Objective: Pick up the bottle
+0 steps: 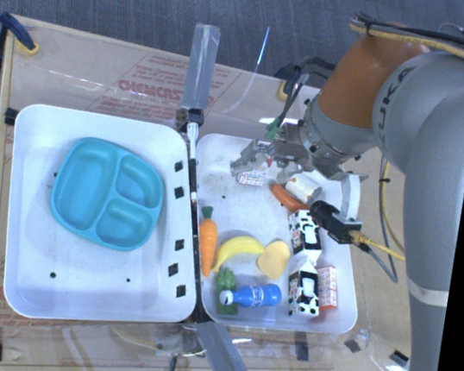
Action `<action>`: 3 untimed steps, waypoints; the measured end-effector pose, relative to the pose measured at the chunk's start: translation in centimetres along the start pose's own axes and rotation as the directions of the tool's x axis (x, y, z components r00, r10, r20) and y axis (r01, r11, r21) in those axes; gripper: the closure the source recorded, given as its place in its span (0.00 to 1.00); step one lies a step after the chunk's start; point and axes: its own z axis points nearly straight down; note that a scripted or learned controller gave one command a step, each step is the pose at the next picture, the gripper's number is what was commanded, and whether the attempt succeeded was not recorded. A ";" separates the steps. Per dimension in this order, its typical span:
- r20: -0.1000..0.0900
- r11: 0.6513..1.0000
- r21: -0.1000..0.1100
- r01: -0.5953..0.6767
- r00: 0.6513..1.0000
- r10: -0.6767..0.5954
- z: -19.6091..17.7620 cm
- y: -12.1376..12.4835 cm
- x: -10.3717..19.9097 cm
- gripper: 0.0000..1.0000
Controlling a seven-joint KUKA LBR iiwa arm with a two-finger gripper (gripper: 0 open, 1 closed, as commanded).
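The bottle (255,296) is blue with a white cap. It lies on its side near the front edge of the right bin (221,170), its cap end against a green item (223,302). My gripper (253,164) hangs over the far part of that bin, well behind the bottle and apart from it. A small white piece with red print (253,178) sits just under its tip. The wrist and the grey arm (379,81) cover the bin's back right corner.
Around the bottle lie a carrot (206,243), a banana (239,250), a yellow piece (273,259), two cow-patterned cartons (305,293) (304,232) and a small can (327,289). A blue compartment plate (108,194) rests in the left bin (17,277).
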 end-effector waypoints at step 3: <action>0.004 0.920 -0.004 0.391 0.920 -0.391 -3.4 -12.2 0.2 0.00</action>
